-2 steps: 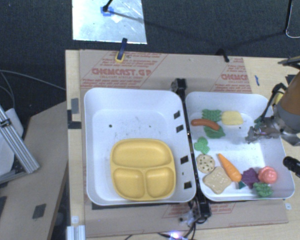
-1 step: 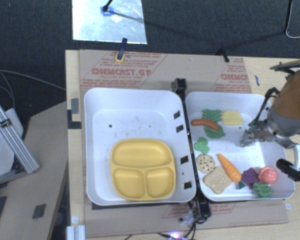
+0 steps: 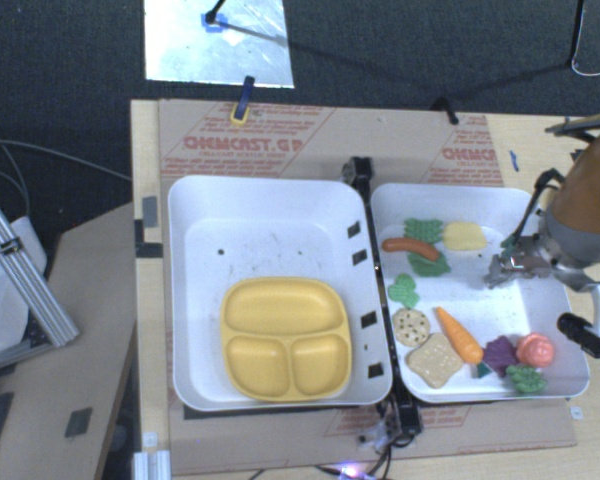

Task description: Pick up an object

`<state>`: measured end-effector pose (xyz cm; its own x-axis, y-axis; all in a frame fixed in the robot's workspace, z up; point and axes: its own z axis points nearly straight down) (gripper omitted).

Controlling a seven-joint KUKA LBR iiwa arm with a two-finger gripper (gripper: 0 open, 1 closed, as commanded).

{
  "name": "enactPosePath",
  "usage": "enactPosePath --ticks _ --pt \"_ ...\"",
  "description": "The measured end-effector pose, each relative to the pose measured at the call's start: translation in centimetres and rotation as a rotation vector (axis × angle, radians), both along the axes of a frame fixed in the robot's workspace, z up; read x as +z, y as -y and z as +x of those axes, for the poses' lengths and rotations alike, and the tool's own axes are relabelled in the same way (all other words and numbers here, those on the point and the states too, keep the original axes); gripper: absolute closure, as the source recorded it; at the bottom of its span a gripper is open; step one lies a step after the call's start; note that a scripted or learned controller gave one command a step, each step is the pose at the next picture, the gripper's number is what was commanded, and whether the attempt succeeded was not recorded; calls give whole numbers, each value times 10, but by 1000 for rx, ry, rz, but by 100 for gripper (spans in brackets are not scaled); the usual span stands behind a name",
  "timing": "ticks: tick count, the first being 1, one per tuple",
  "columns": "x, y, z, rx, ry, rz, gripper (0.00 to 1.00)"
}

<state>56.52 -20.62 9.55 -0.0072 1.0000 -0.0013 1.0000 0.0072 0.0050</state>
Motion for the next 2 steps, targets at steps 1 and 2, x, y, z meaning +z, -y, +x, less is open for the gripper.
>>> enactPosePath --ticks 1,2 --pt "11 0 1 3 3 -1 100" --pt "22 0 2 6 6 -2 100"
